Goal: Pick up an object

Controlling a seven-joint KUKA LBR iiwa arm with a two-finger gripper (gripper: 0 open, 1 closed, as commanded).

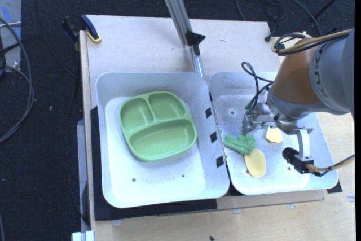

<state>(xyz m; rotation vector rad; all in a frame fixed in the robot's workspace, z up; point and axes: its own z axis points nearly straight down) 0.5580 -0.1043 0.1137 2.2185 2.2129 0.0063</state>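
While the gripper (249, 125) hovers just above the crumpled green soft object (240, 143) in the right white bin (225, 84) (grip state: cannot tell), a miss could nudge it aside.

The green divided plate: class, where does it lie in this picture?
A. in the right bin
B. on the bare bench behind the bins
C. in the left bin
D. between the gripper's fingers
C: the plate lies flat on the floor of the left bin, while the gripper is over in the right bin.
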